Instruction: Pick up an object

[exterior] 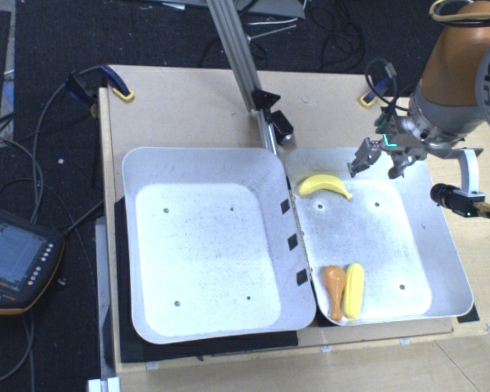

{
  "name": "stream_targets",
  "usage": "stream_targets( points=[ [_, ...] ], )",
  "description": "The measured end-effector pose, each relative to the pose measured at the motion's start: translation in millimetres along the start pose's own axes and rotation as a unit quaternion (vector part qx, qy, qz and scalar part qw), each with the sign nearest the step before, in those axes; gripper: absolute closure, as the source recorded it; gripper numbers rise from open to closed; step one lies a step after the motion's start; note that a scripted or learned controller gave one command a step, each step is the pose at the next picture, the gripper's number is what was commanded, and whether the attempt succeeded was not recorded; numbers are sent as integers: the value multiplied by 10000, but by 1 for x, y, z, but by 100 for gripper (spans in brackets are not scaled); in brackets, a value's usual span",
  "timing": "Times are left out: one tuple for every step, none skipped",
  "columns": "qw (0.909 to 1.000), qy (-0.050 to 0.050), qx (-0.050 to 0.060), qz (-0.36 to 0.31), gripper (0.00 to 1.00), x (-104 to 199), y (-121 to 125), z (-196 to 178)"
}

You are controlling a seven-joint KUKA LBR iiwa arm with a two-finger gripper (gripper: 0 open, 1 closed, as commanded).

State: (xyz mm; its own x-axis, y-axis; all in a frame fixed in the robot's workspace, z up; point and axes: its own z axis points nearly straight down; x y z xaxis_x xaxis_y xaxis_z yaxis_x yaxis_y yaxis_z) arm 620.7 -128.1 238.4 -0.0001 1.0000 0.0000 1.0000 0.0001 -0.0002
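- Nearest to you, at the front edge of the right bin [441, 296], lie 2 things side by side and touching: a yellow corn cob [354, 290] and, on its left, an orange carrot-shaped piece [335, 288]. Both run roughly front to back, close to the bin's front left corner.
- Beside it, the left bin [204, 243] sits against the right one, their inner rims overlapping along the middle where a few small black tabs [293, 241] show.
- Further back in the right bin you see a yellow banana [323, 186], curved, lying flat near the back left corner, well apart from the 2 front items.
- Above the back of the right bin, to the right of the banana, hangs the gripper [385, 162]. Its 2 dark fingers [364, 157] are spread apart with nothing between them, and they do not touch the banana.
- Behind the gripper, the grey arm [441, 113] with its orange band [461, 47] comes in from the right.
- Farthest back, a slanted metal pole [238, 43] rises from the bench [188, 104], just behind the seam between the bins.
- Off the bench, on the dark floor at the left, you have a handheld control pad [12, 260] with its cables.
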Motion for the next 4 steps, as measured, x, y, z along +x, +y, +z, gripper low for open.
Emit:
stream_targets(
  points=[
    [10000, 0, 1, 0, 0, 0, 0, 0],
    [10000, 2, 21, -3, 0, 0, 9, 52],
    [10000, 3, 20, 0, 0, 1, 3, 96],
    [10000, 3, 20, -1, 0, 1, 2, 146]
  ],
)
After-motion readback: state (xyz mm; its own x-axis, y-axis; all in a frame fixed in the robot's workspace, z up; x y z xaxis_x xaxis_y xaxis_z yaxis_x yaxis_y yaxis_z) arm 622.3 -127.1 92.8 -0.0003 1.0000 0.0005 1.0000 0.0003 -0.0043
